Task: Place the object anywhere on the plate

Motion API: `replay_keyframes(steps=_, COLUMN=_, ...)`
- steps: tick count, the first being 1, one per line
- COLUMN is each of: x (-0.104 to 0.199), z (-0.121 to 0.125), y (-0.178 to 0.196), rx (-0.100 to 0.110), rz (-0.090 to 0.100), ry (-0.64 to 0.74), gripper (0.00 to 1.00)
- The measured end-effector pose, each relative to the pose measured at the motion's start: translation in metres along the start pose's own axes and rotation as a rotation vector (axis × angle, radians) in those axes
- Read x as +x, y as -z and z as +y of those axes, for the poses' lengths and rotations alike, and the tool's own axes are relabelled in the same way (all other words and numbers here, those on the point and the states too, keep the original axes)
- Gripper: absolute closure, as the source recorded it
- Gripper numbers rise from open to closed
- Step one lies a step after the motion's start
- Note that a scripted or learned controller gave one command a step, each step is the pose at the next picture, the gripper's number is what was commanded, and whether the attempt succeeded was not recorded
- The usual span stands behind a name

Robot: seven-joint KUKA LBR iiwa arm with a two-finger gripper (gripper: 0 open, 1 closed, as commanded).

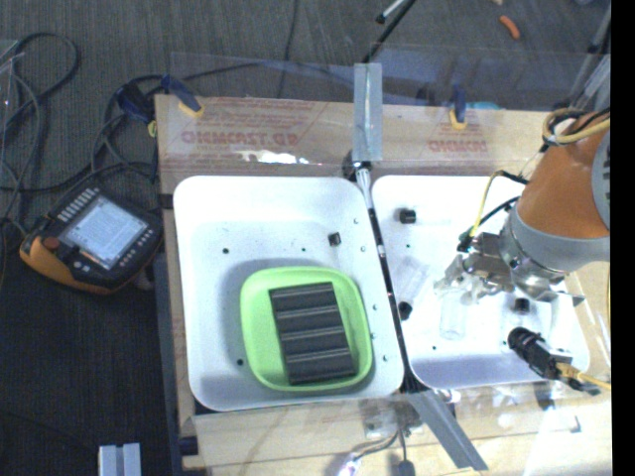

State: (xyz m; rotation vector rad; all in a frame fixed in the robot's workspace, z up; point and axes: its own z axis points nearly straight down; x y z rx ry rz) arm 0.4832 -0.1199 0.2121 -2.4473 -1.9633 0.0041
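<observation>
Dark ridged object (314, 332) on green plate (255, 343) in left bin (203, 266); gripper (474, 271) over right bin (446, 365), jaws' state unclear.

Bins (213, 266): smooth white plastic, slight sheen. Plate (256, 296): matt green plastic; at its centre, a dark ribbed block (313, 333), matt. Bench (327, 137), 12 o'clock: bare wood under glossy clear film.

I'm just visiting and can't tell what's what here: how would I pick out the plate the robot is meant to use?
Look at the left white bin of the two side by side. The plate sits in its lower half: a lime-green, rounded square dish with a dark grey ribbed block lying on it. It is the only brightly coloured thing in either bin.
</observation>
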Motion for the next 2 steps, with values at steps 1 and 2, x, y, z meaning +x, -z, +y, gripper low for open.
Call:
replay_keyframes(steps=1, x=0.000, z=0.000, y=0.000, rx=0.000, rz=0.000, ry=0.000, gripper=0.00)
replay_keyframes(steps=2, x=0.067, z=0.015, y=0.055, rx=-0.003, rz=-0.002, ry=0.110, gripper=0.00)
